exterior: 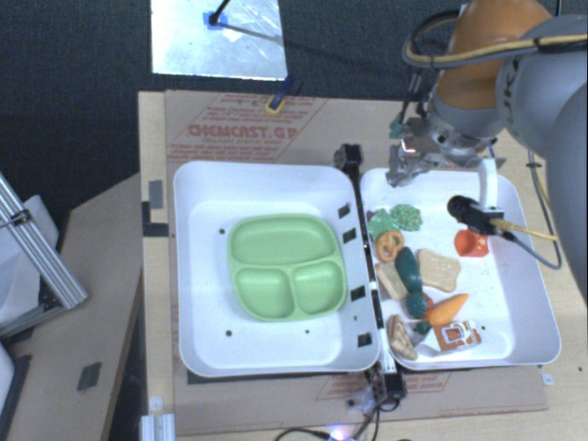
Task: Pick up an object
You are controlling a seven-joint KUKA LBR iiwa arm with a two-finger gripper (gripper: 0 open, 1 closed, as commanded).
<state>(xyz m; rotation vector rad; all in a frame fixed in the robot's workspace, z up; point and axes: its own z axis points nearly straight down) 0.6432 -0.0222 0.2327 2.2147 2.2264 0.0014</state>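
The right bin (524, 315) holds a heap of toy food along its left side. There is a green leafy piece (399, 217), a pretzel (390, 243), a dark green cucumber (407, 270), a bread slice (439, 269), an orange carrot (446, 309) and a red piece (471, 243). My gripper (404, 168) hangs over the far left corner of this bin, above and behind the leafy piece. Nothing shows in its grasp.
The left bin (197, 246) holds a green divided plate (283, 266). A black divider with clips (358, 246) runs between the bins. A small orange packet (457, 335) and a waffle-like piece (401, 339) lie near the right bin's front. A black cable part (469, 212) hangs from the arm over the bin.
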